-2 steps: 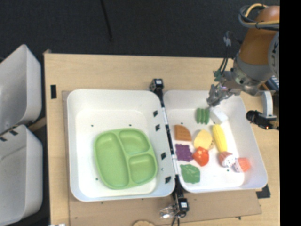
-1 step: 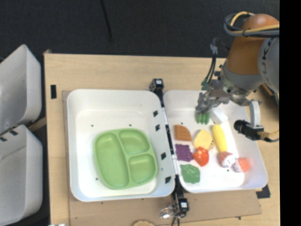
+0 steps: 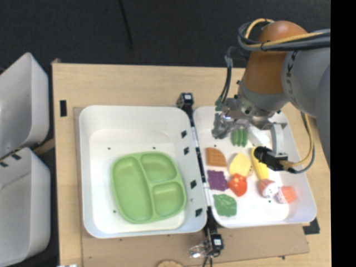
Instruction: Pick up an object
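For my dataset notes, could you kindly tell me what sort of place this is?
Probably a robotics lab's pick-and-place bench: a grey arm with an orange band reaches over two shallow white bins, one holding small plastic toy foods, the other a green divided plastic plate.

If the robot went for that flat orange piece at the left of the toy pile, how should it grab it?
The flat orange wedge-shaped toy lies flat in the right white bin, so I would come straight down from above. The jaws would probably best close across its narrow width, top edge to bottom edge. There is bare floor above it, but the purple bumpy toy sits close below, so room for a jaw there is tight.
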Motion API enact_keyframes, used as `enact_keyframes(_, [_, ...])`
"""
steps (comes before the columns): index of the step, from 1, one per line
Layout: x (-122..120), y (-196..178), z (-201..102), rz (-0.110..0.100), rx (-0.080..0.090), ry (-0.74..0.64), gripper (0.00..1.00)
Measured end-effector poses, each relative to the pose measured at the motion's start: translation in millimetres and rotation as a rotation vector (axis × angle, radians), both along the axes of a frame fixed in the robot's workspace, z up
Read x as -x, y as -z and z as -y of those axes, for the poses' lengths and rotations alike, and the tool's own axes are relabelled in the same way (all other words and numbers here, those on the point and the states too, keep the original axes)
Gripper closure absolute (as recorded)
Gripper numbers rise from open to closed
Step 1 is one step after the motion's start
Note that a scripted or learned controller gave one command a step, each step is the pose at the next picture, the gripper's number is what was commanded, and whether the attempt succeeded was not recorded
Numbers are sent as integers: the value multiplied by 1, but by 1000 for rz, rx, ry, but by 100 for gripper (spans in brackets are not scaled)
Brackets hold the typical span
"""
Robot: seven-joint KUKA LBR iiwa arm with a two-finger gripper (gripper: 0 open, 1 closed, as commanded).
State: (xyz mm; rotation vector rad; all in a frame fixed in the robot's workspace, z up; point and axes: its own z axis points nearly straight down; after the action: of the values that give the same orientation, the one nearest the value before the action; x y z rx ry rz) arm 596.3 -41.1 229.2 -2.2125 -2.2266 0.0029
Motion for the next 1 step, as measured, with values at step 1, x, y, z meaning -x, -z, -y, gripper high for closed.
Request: enact_keyframes(1, [3,-1,-7,-1,1,2,100])
